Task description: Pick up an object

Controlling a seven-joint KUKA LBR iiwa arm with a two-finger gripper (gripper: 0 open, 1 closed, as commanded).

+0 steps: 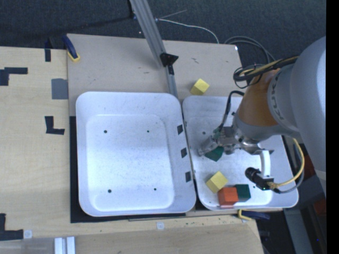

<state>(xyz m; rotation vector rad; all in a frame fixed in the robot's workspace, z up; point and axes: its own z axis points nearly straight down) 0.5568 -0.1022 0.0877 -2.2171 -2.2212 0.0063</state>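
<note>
You have two shallow white bins side by side on a pale wooden bench (32, 142). The left bin (90, 142) is smooth plastic with rounded corners, a faint speckle on its floor and four small dark dots near the corners of its raised inner panel. Beyond it, a grey metal rail (151, 28) runs at a slant from the far edge down to the seam between the bins, with a black clip partway along it. Count five blocks in all. One yellow cube (200, 87) sits on the bench just beyond the far edge of the right bin (196, 115), outside it. The other four are inside the right bin: a dark green block (214, 154) in the middle, a second yellow cube (216, 181) nearer to you, and at the near edge an orange cube (228, 196) touching another green block (243, 191) on its right. All look matte with blunt edges, like foam. The gripper (218, 143) is down over the middle of the right bin, right at the dark green block, and its tips appear to flank that block; you cannot tell from here whether they are closed on it. The arm (296, 99), grey with an orange band, comes in from the right, with black and yellow cables looped around it.
</note>
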